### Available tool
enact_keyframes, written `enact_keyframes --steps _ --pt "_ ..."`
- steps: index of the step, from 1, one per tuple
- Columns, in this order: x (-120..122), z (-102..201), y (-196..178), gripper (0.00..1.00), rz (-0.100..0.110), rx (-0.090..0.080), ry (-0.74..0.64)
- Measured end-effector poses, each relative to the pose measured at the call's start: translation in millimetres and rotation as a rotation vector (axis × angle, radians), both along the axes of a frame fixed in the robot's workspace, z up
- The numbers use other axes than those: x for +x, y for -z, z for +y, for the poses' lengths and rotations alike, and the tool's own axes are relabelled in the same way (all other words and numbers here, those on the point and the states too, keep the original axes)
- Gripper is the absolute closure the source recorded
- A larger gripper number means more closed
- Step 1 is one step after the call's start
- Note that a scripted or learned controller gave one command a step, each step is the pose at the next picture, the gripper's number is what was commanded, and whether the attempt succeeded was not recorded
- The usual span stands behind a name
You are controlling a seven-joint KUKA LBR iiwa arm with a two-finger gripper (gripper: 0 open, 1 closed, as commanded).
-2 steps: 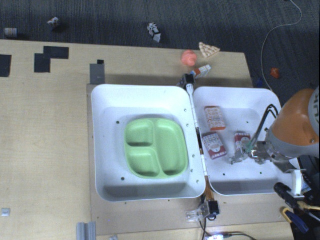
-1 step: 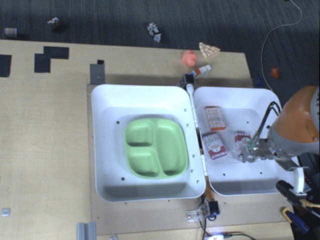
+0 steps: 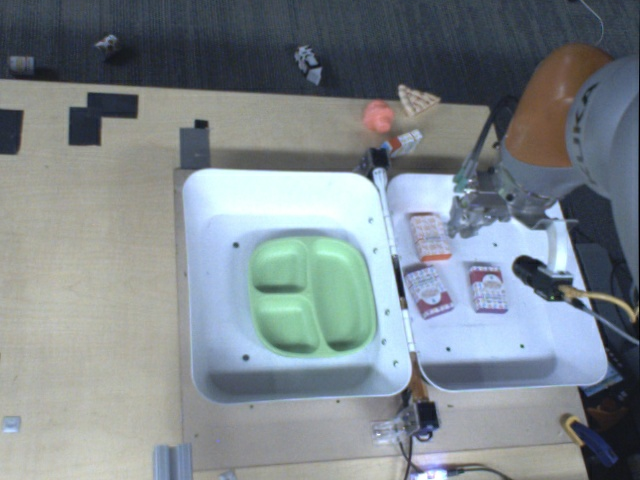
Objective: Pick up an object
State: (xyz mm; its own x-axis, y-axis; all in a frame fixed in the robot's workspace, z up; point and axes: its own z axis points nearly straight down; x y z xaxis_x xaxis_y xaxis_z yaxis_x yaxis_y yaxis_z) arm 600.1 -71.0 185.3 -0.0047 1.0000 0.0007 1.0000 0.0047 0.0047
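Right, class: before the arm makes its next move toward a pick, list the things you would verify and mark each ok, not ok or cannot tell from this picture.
1. Objects available in the right bin: three small packets, orange packet, red packet, second red packet – ok.
2. Packets lie flat and apart from each other – ok.
3. Gripper is over the right bin, just beside the orange packet – ok.
4. Gripper already holding something – cannot tell.
5. Left bin holds just a green divided tray, away from the arm – ok.
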Motion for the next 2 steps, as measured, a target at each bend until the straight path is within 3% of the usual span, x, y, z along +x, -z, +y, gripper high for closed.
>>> enact_keyframes --steps 1,2 --pt "-0.5 -0.7 0.4 0.00 0.002 -0.001 0.000" --pt "25.0 -13.2 99.5 0.00 -0.001 -0.001 0.000"
